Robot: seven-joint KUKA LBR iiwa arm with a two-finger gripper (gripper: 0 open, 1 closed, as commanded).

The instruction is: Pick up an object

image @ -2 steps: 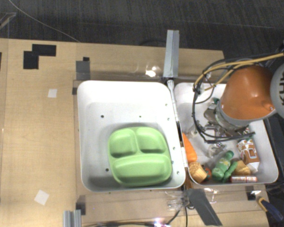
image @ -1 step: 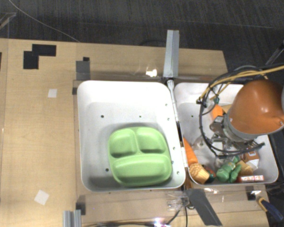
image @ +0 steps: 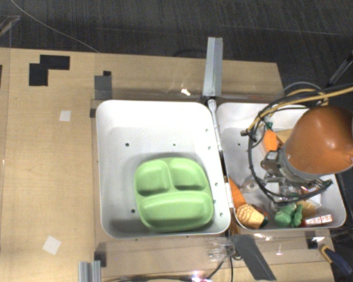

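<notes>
The arm, with its orange band (image: 320, 141), hangs over the right bin (image: 235, 128), and my gripper (image: 289, 194) reaches down into the bin's near half. Just below it lie a green toy (image: 288, 215), a tan, ridged bread-like piece (image: 250, 216) and a small red and white item (image: 317, 220). An orange carrot-like piece (image: 236, 194) rests against the bin's left wall. Another orange object (image: 272, 140) peeks out behind the cables. The wrist hides the fingertips.
The left bin (image: 123, 134) holds a green divided tray (image: 173, 194) in its near half. A metal post (image: 212, 69) stands at the far end of the divider between the bins. Black cables (image: 265, 122) loop around the wrist.
</notes>
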